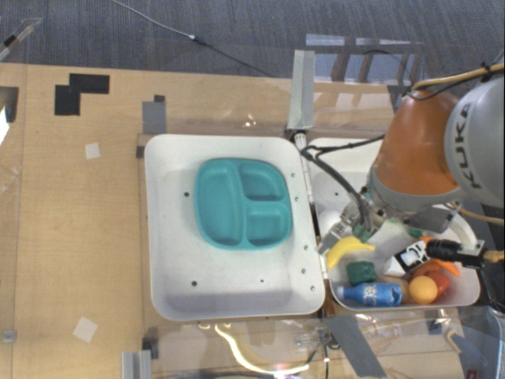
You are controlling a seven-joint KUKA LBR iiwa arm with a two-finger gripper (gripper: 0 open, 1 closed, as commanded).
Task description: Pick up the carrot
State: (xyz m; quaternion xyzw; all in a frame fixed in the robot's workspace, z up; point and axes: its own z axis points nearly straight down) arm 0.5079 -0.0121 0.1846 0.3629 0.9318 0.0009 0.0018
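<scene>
Jaws (351,229) sat low over the right bin (472,290), near the banana (349,250); their opening couldn't be made out. Carrot (447,268), probably the orange piece by the orange ball (424,289), looked light, rigid, smooth. Grip mid-body, across its width.

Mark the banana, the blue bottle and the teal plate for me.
banana (349,250): camera view, middle of its yellow curve.
blue bottle (372,294): camera view, middle of its body.
teal plate (207,212): camera view, bare floor of its large left compartment.
</scene>
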